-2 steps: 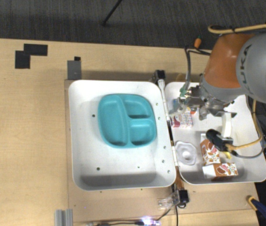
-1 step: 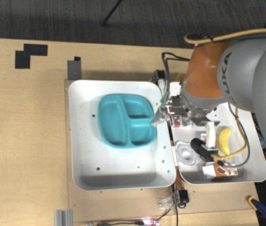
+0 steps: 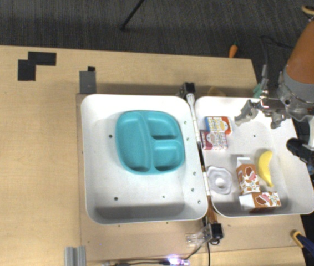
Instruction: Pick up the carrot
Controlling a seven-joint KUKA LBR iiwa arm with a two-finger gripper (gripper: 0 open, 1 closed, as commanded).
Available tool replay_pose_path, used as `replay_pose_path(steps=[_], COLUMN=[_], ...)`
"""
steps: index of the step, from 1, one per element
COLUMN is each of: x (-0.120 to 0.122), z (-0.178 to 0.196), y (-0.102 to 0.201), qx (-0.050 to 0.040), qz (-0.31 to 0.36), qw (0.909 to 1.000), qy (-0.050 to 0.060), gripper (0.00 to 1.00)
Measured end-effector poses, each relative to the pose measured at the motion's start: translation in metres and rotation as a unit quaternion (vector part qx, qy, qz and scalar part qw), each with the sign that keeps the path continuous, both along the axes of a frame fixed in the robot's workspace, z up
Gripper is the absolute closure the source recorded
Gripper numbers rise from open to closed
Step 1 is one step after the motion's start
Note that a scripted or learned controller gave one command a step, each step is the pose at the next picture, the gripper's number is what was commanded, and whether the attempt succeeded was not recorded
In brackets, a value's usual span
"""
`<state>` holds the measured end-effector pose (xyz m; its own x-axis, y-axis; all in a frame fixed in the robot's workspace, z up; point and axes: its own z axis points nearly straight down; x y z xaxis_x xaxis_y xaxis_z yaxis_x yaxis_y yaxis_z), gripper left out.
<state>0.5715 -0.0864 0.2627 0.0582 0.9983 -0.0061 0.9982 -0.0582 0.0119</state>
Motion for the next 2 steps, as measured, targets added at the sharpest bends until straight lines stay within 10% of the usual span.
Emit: replay_pose_path(steps=[2], x=[-0.038], z=[0.003], y=[0.066], qx=[0.0052], qz=[-0.181], qw=[0.9834], qy=[0.003], gripper=[0.0])
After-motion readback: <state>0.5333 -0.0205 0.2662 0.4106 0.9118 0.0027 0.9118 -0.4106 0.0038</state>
